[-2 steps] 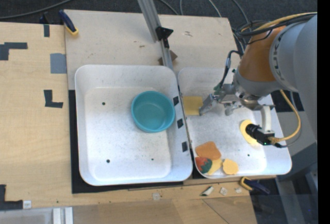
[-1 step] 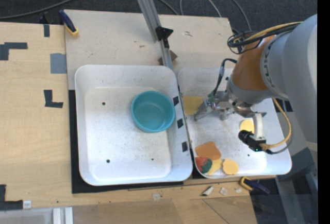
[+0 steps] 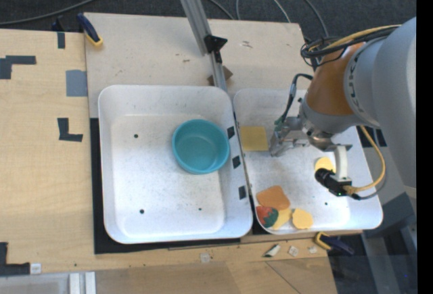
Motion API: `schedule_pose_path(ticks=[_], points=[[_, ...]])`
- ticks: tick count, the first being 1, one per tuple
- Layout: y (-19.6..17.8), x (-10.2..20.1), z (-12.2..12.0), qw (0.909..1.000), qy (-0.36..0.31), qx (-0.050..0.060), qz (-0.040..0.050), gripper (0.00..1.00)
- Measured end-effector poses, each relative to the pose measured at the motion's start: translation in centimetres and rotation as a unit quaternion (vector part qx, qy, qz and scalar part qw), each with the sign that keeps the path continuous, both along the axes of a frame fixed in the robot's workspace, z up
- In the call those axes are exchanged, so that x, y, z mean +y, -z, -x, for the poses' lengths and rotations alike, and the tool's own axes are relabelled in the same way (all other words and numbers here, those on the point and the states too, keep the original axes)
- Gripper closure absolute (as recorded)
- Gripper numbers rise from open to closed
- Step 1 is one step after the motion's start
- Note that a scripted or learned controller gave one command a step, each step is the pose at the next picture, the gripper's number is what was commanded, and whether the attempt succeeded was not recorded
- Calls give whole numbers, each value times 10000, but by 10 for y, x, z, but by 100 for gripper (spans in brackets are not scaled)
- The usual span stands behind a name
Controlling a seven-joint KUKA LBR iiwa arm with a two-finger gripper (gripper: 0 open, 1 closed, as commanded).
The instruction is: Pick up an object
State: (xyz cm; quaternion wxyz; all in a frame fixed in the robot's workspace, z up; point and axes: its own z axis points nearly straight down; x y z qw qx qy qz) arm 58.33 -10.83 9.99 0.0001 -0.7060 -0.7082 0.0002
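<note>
Looks like it's mid-approach: the tool (image 3: pixel 279 144) hangs low in the right bin (image 3: pixel 358 222), just beside the pale yellow square block (image 3: pixel 254 138) by the divider. Honestly can't tell whether it's open or closed from here. Next move needs it lined up over that block before closing.

Grey arm (image 3: pixel 379 76) bends down, gripper (image 3: pixel 279 140) low at wrist's left

We see a bulky grey arm (image 3: pixel 389 76) with an orange band (image 3: pixel 330 86), yellow and black cables (image 3: pixel 376 171), and a dark metal end effector (image 3: pixel 283 138).
</note>
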Motion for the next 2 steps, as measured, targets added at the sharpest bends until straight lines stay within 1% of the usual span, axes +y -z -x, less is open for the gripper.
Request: schedule_pose_path(ticks=[1,2], points=[[-58,8,-7,10000,3,-21,1,100],[-119,1,-5,10000,10,-26,5,100]])
